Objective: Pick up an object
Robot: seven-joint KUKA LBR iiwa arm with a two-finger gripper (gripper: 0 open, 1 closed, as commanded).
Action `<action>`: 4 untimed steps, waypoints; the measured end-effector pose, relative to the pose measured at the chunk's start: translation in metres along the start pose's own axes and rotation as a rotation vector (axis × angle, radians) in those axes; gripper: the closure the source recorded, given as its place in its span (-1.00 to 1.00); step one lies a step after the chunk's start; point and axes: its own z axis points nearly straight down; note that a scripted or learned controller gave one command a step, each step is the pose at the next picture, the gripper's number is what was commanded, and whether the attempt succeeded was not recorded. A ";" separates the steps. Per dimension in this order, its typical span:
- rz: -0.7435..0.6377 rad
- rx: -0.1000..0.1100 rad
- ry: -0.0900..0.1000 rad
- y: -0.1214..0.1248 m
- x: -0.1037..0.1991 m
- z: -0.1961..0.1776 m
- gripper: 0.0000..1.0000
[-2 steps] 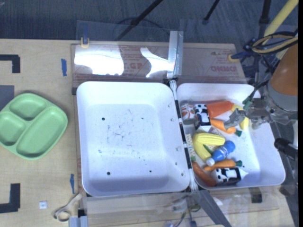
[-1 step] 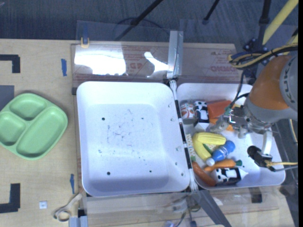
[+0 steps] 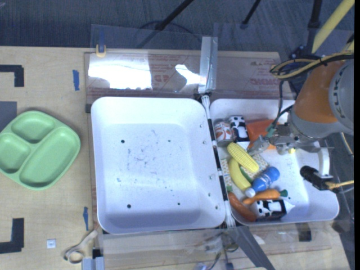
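Note:
The right bin point(image 3: 323, 198) holds a pile of toys along its left side. An ear of corn point(image 3: 243, 157) lies on a banana point(image 3: 238, 176). Below them are a blue bottle point(image 3: 264, 180), a carrot point(image 3: 264, 195) and a black-and-white cow toy point(image 3: 271, 207). At the back sit a small can point(image 3: 223, 132), another black-and-white toy point(image 3: 239, 127) and an orange piece point(image 3: 256, 129). My gripper point(image 3: 264, 143) hangs low over the bin, just right of the corn's upper end and beside the orange piece. Nothing is seen held in it.
The left bin point(image 3: 152, 162) adjoins the right one. A green divided plate point(image 3: 36, 149) lies on the bench at far left. A clear panel point(image 3: 146, 69) and metal post point(image 3: 207, 61) stand behind the bins. Cables point(image 3: 292, 66) trail near the arm's orange band point(image 3: 315, 97).

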 end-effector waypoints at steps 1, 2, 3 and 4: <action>-0.108 0.027 0.010 0.082 -0.039 0.003 -1.00; 0.307 0.006 0.000 0.049 -0.044 -0.062 -1.00; 0.368 0.004 0.000 0.087 0.039 -0.083 -1.00; 0.296 0.003 0.000 0.046 0.006 -0.021 -1.00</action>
